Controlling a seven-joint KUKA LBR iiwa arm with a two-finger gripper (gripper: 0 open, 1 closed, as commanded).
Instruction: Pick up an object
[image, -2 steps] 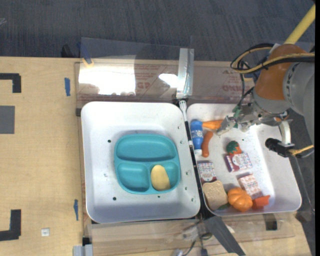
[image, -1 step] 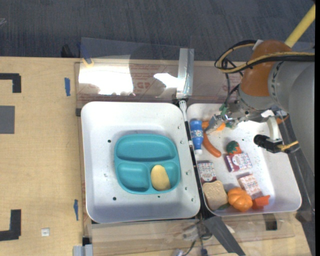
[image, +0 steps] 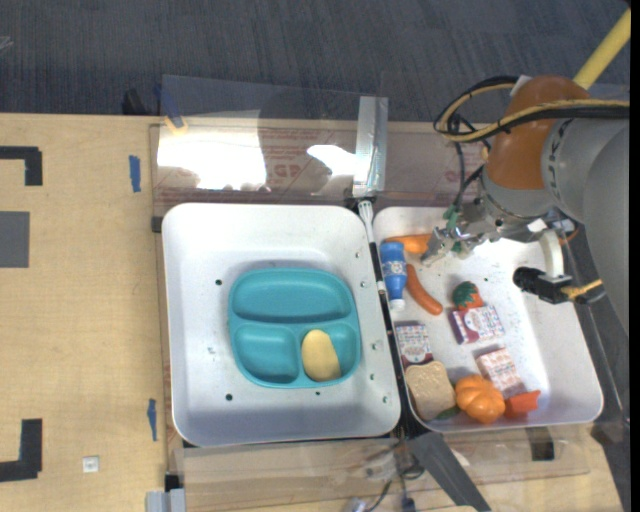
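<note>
Potato (image: 320, 355), smooth oval, in glossy teal tray (image: 290, 300).

The gripper (image: 455, 232) hangs over the far end of the right white bin (image: 585, 380). The left white bin (image: 190, 300) lies well to the view's left of it and holds a teal divided tray (image: 290, 300). Beyond the gripper, up-view and leftward, a metal bracket (image: 370, 150) adjoins a glossy clear sheet (image: 260, 150). Blue tape (image: 134, 172) marks the wooden bench (image: 70, 300) farther left, and a yellow rod (image: 603, 55) crosses up-view to its right.
</note>
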